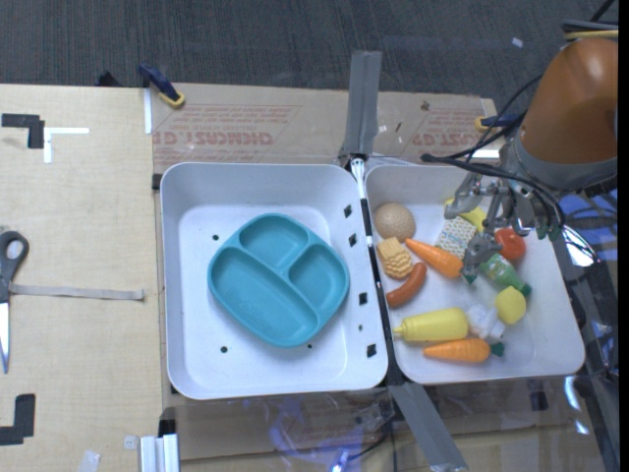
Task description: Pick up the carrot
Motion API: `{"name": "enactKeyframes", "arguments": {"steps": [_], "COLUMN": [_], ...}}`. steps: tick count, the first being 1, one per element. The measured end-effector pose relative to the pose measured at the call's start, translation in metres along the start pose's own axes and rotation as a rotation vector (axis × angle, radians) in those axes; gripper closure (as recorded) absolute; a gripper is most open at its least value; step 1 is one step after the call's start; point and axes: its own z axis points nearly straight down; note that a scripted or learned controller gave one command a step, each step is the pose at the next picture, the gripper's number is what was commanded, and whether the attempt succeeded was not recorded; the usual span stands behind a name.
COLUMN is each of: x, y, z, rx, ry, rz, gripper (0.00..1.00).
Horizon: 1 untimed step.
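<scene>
At the near edge of the right bin (550,362) lies one carrot (458,351), orange, its long axis running left to right, just beside a yellow squash-like piece (430,325) that sits a little farther in. To their right are a small white item (484,318) and a yellow-green piece (510,303).

Farther in, a second carrot (433,257) lies slantwise, its thick end toward the right and near, its tip pointing left and far. Near it on the left are a sausage (407,285), a yellow corn-like piece (394,257) and a tan egg-shaped ball (394,220).

The gripper (484,254) hangs over the right half of this bin, just to the right of the slanted carrot's thick end; this carrot is nearer to it than the near one, which lies toward the near side and slightly left. Whether its parts are spread or closed cannot be told amid the clutter, and nothing is plainly held. I judge a short move left would bring it over the slanted carrot, crossing its long axis.

The left bin (177,264) holds a blue divided plate (279,278). Farthest off, scissors (8,273) lie on the surface (79,214).
</scene>
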Motion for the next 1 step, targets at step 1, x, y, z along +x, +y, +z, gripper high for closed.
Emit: {"name": "enactKeyframes", "arguments": {"steps": [1], "x": [0.0268], "y": [0.0162], "z": [0.0999], "rx": [0.0], "ry": [-0.001], "rz": [-0.048], "gripper": [0.0]}}
